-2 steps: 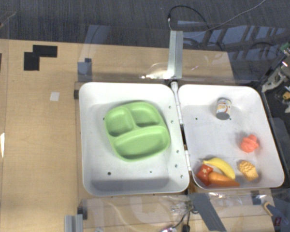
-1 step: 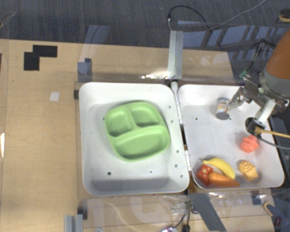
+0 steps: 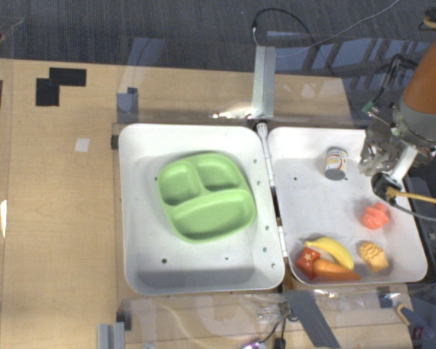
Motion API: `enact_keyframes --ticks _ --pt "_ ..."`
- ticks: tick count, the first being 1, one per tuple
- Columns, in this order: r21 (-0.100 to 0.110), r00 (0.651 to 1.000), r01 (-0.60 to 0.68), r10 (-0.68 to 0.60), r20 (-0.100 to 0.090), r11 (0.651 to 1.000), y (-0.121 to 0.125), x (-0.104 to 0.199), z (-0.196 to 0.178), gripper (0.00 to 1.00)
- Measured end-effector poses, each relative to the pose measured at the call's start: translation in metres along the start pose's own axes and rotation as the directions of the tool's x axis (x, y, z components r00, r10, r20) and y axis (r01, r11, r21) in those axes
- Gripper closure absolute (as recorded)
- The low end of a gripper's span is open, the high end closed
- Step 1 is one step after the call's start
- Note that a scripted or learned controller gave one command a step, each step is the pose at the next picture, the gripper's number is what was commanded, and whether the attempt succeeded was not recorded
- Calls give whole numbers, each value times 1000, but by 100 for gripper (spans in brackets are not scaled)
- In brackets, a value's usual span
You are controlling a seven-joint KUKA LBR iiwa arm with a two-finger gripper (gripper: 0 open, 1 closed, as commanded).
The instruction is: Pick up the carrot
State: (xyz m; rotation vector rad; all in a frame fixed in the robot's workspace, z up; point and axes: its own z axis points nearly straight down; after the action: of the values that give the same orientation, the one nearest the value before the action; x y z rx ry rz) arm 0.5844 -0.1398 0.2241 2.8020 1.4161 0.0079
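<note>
Carrot (image 3: 335, 270) sits lower right of frame, wedged under banana (image 3: 331, 250) at right bin's (image 3: 305, 195) front wall, gripper (image 3: 381, 167) high at right edge, well apart w/ nothing held, can't tell claw state

On my desk (image 3: 51, 195) sit two shallow white bins side by side. The left bin (image 3: 142, 195) holds a green divided plate (image 3: 205, 195), tilted a little. In the right bin (image 3: 305, 209) a small can (image 3: 336, 163) stands near the far wall, a pink-red round fruit (image 3: 376, 216) lies well apart from it, and a banana (image 3: 331, 251), a red strawberry-like piece (image 3: 306, 259) and a yellow-brown pastry-like piece (image 3: 372, 255) cluster at the near edge.
</note>
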Motion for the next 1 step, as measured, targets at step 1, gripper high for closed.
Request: enact_keyframes --ticks 1 --pt "-2 999 -44 44 1 999 21 -57 -172 100"
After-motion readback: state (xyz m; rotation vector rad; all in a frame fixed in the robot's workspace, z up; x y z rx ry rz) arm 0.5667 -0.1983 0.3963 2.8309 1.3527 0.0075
